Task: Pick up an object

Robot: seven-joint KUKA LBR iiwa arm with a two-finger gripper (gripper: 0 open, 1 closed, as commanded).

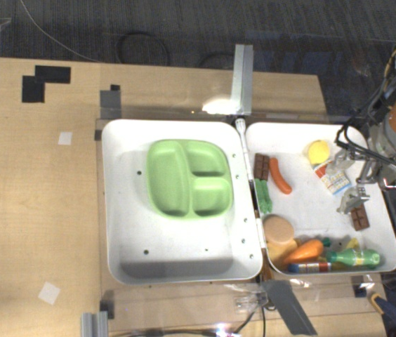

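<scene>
My gripper (353,199) hangs over the right side of the right bin (303,206), reaching in from the right, just above a small brown block (360,220). Nothing is visibly held in it. A white packet with red and blue print (333,180) lies just left of it, with a yellow lemon (318,151) further back. Near the bin's left wall lie a brown chocolate bar (261,166), a red sausage (280,175) and a green piece (263,197). Along the front are a tan bun (279,228), an orange carrot (303,250) and a green bottle (353,259).
The left bin (124,209) holds a green divided plate (188,177). A metal post (243,79) stands behind the wall between the bins. Dark cables (366,128) loop near the arm's wrist at the right bin's back right corner.
</scene>
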